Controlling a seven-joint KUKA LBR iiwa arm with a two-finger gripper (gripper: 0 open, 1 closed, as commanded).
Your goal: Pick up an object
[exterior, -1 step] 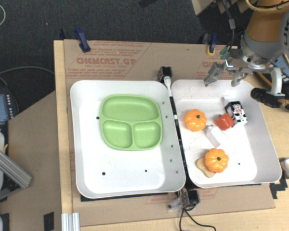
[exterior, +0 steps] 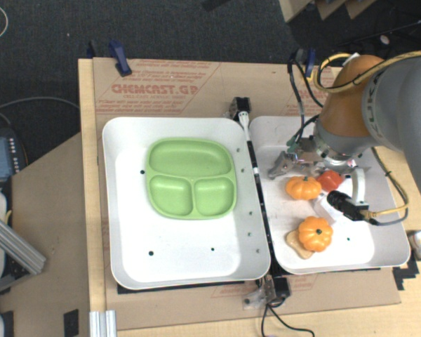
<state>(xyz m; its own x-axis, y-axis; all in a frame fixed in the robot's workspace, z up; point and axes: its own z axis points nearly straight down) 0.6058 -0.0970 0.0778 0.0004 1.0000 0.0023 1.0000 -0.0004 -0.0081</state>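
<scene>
- The bench (exterior: 161, 83) carries two shallow white bins side by side, their inner rims touching along the middle.
- The left bin (exterior: 126, 209) holds a green divided plate (exterior: 191, 177), which lies toward the bin's far edge, one large compartment away from the camera and two small ones nearer.
- The grey arm (exterior: 400, 104), with its orange band (exterior: 347, 104), reaches over the right bin (exterior: 386, 248) from that bin's far right corner.
- The gripper (exterior: 286, 163) hangs low near the right bin's left edge, its metal fingers pointing toward the shared rim; whether the jaws are apart or together cannot be told.
- A small orange pumpkin (exterior: 315, 233) sits near the right bin's near edge, on a tan flat piece (exterior: 295, 243).
- A second small pumpkin (exterior: 303, 188) lies just beside the gripper, touching a red object (exterior: 330, 181).
</scene>
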